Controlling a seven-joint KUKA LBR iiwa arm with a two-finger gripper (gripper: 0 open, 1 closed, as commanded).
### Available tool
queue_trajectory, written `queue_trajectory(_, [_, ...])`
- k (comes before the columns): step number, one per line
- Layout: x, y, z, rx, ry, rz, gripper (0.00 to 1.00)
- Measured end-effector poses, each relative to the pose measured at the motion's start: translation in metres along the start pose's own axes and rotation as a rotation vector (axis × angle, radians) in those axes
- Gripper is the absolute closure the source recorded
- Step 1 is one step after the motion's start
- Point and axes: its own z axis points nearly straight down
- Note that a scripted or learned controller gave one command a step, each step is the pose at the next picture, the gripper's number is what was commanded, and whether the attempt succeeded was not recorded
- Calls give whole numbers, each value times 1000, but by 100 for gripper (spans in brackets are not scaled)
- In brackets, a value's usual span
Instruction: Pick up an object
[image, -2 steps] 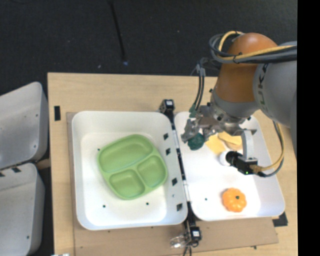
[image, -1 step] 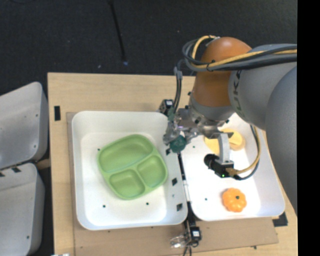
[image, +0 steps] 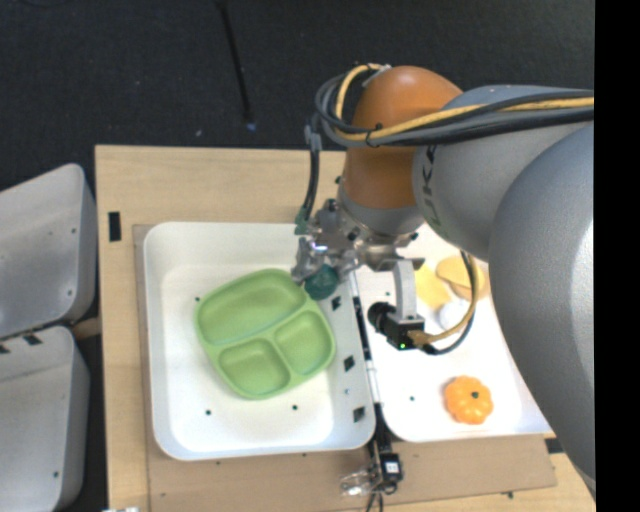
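- Green divided plate (image: 264, 332) lies tilted in the left bin (image: 160, 300), near the divider between the bins.
- Gripper (image: 322, 268) is low over the plate's upper right rim; can't tell its finger state, too cluttered.
- Plate looks like light, stiff, smooth plastic; best pinched on the thin rim, though it may slip.
- Small orange pumpkin (image: 468, 398) in the right bin (image: 520, 400) looks round and harder to pinch.

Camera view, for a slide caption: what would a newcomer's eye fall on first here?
The grey arm with its orange band dominates the upper right, its gripper low over the left bin's right side. There lies a green divided tray; a small orange pumpkin sits in the right bin.
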Motion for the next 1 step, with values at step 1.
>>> queue_trajectory(1, [-3,0,0,1,-1,4,0])
